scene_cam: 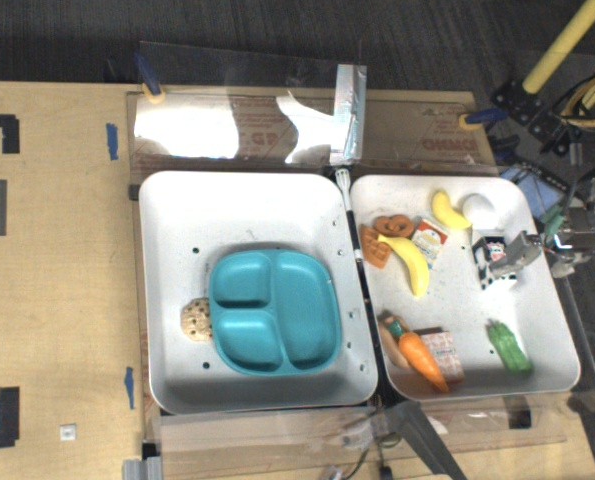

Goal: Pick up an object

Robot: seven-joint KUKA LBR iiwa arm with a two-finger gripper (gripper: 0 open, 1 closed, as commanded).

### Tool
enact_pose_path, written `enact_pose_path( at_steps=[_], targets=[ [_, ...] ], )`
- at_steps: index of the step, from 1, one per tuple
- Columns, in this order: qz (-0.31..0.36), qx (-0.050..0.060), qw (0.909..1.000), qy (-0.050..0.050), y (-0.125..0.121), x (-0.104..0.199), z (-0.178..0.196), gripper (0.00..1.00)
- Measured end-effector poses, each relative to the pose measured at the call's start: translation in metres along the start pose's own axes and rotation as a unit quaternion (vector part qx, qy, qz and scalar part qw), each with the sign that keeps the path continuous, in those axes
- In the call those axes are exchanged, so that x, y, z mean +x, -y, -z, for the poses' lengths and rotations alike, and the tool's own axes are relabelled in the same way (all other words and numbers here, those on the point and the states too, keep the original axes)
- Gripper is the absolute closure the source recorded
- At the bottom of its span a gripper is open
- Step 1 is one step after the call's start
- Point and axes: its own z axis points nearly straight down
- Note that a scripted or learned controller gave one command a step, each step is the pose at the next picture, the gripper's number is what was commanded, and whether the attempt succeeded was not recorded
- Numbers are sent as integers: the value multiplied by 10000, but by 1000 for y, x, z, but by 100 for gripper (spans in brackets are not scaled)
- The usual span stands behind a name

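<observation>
Whether the gripper (pixel 517 251) is gaping or closed you cannot tell from this slant, and nothing is plainly showing in its grasp. It is hovering low, to the right of the long banana (pixel 409 260). By my reading you are watching the approach step, with every candidate lying loose and nothing lifted yet. The next move is calling for a choice of one piece, a descent centred on it, and a closing across its narrow side. Taking things by size, the left bin (pixel 177 198), well left of the banana, is showing smooth white plastic with rounded corners. The right bin (pixel 467 313), its twin, is holding the banana itself. A teal plate (pixel 275 310), glossy and split into three hollows, is sitting far left of the banana. The banana is lying curved, yellow and slick-looking, likely moulded plastic. Below it a carrot (pixel 417 356) is tapering in orange with a green top. Lower right of the banana a green gherkin (pixel 508 348) is lying stubby and bumpy. A speckled round cookie (pixel 196 318) is resting furthest left of the banana, just beside the plate.
</observation>
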Motion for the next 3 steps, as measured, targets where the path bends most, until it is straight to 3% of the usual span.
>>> enact_pose_path(
  at_steps=[1,2,3],
  targets=[
    [-477,47,9988,-15,-4,23,-175,0],
    [-1042,-21,9946,-2,-92,24,-195,0],
    [-1294,0,9916,-22,-172,1,-196,0]
  ],
)
